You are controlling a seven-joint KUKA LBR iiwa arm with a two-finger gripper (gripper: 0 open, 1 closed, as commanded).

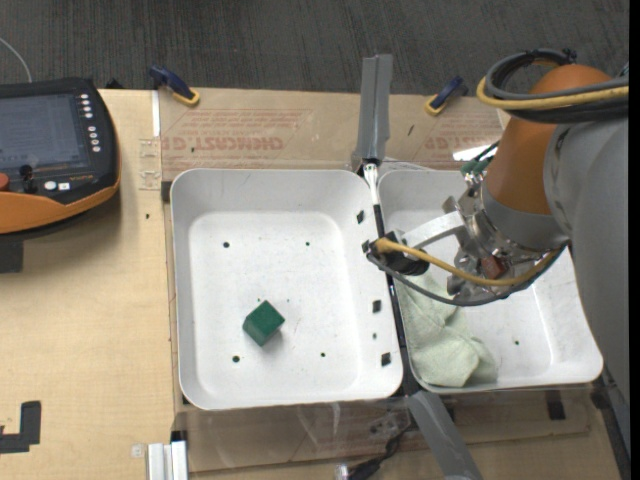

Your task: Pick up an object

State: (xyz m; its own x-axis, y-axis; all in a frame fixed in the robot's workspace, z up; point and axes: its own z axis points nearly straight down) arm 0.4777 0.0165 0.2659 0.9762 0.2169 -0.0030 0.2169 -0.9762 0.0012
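White bins: you see two shallow trays side by side on the bench, the left bin (200, 268) and the right bin (560, 348), their inner walls touching along the middle.

Green cube: you find the cube (264, 323) alone on the floor of the left bin, in its lower half and slightly left of centre, clear of every wall and well apart from the arm.

Pale cloth: you see a crumpled cloth (445, 353) in the right bin, lying against that bin's left wall and reaching toward its near edge; its upper part runs under the arm's wrist.

Arm: you see the arm (585, 178) enter from the right, its orange band above the wrist, over the right bin.

Gripper: you see the gripper (468, 273) low over the right bin, above the upper end of the cloth. The wrist and its looped cables hide the tip, so you cannot tell whether it is spread, pressed together or pinching anything.

Cable: you see a yellow-and-black cable (420, 261) loop from the wrist out to the wall between the bins.

Pendant: you see an orange-rimmed control pendant (50, 158) on the bench, far left of both bins.

Clamps: you see two clamps (175, 85) at the bench's far edge.
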